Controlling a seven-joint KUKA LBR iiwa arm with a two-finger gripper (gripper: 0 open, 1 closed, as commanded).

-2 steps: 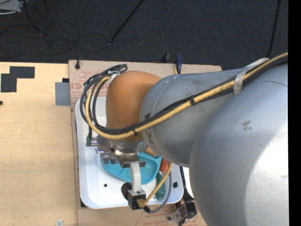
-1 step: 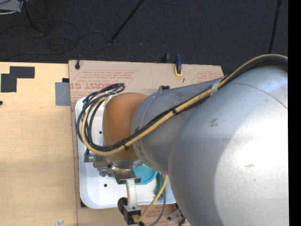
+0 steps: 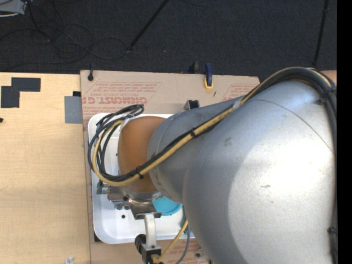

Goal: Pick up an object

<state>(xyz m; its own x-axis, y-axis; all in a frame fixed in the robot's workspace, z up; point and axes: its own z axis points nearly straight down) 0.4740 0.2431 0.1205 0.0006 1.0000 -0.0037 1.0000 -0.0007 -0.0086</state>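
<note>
The grey arm with its orange band (image 3: 137, 147) reaches across from the right and covers most of the left white bin (image 3: 107, 230). My gripper (image 3: 131, 201) hangs low over that bin's front half, seen from above as a metal flange. A light blue object (image 3: 166, 207) lies in the bin just to the right of the gripper, partly hidden under the arm. A small green object (image 3: 100, 188) peeks out at the bin's left wall, beside the gripper. Whatever lies directly beneath the gripper is hidden.
Brown cardboard (image 3: 165, 89) lies under the bins and shows behind them, held by a blue clamp (image 3: 208, 76). Pale wooden bench (image 3: 38, 175) stretches to the left. The arm's large grey body (image 3: 264, 175) hides the right bin.
</note>
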